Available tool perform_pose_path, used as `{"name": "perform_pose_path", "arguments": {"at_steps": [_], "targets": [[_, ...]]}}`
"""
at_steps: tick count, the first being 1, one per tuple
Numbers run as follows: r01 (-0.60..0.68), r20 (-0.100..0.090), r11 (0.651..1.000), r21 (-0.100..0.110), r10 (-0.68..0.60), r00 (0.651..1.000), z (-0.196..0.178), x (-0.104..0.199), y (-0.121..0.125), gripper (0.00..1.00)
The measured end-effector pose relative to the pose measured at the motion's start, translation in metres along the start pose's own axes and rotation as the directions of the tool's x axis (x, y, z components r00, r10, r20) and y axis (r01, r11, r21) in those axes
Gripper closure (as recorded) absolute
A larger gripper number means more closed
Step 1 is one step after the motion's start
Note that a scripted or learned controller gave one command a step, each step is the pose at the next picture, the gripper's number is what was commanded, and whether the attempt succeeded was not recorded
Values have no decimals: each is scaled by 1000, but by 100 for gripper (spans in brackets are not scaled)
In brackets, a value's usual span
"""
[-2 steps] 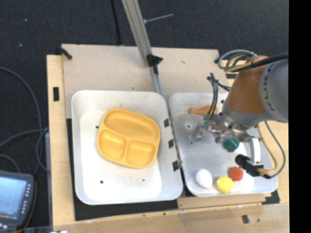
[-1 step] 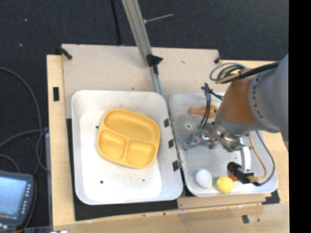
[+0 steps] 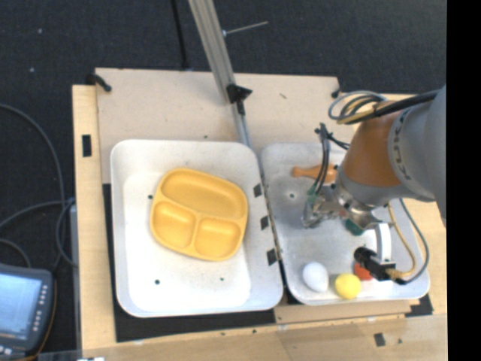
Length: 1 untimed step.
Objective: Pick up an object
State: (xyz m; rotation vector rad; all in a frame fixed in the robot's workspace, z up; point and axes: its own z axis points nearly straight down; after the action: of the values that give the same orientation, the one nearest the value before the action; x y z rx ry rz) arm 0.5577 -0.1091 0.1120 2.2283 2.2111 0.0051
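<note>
Bins of shallow white plastic sit side by side on the pale wooden bench point(image 3: 150, 111). The left bin point(image 3: 122, 224) holds a yellow plastic tray with three compartments point(image 3: 199, 213), lying flat near the bin's middle and turned slightly askew.

The grey arm with its orange band point(image 3: 391, 156) reaches in from the right over the right bin point(image 3: 284, 164). Its two-finger gripper point(image 3: 314, 212) points down at the bare floor in the middle of that bin. From this slant I cannot tell whether the gripper is released or clenched, and nothing is seen in its grasp.

Things to pick all lie in the right bin. A white egg-shaped object point(image 3: 316, 276) rests at the near edge, with a round yellow object point(image 3: 346, 285) just beside it on the right. A small red-orange piece point(image 3: 364, 272) lies close to the yellow one. An orange elongated object point(image 3: 304, 172) lies at the far side of the bin, partly hidden by the arm. All four are apart from the gripper.
</note>
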Motion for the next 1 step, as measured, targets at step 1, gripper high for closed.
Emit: {"name": "perform_pose_path", "arguments": {"at_steps": [1], "targets": [[9,2,1000,-5,-9,1000,-65,-2,1,100]]}}
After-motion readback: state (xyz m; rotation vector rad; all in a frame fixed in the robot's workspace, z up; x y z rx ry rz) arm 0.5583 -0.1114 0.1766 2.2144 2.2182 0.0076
